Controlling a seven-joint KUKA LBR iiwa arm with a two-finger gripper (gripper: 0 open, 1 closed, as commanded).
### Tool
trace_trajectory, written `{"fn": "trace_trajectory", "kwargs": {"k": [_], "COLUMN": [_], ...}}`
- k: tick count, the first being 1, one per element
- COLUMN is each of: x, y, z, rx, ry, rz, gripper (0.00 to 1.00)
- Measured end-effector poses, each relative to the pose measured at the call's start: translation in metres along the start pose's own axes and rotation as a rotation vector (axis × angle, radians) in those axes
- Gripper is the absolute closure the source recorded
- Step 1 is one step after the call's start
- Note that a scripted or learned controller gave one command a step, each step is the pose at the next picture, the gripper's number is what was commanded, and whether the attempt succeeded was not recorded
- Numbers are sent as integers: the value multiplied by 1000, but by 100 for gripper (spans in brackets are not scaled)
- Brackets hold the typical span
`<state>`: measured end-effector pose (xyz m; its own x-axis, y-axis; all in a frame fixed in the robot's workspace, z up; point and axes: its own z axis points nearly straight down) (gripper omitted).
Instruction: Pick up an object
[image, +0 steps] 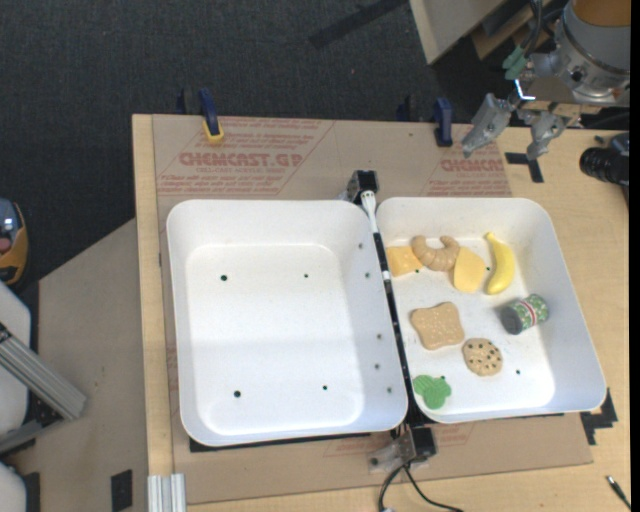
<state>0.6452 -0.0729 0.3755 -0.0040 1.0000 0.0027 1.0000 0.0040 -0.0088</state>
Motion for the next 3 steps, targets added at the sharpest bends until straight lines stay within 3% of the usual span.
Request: {"fn": "trace_trajectory", "kwargs": {"k": [1,2,3], "x": [21,62,92], "y": [21,21,20], "z": [-147,-36,-169], "rx": [-29,2,-27], "ry": [-5,-1,-2], "rz": [0,0,0], "gripper": [0,0,0]}}
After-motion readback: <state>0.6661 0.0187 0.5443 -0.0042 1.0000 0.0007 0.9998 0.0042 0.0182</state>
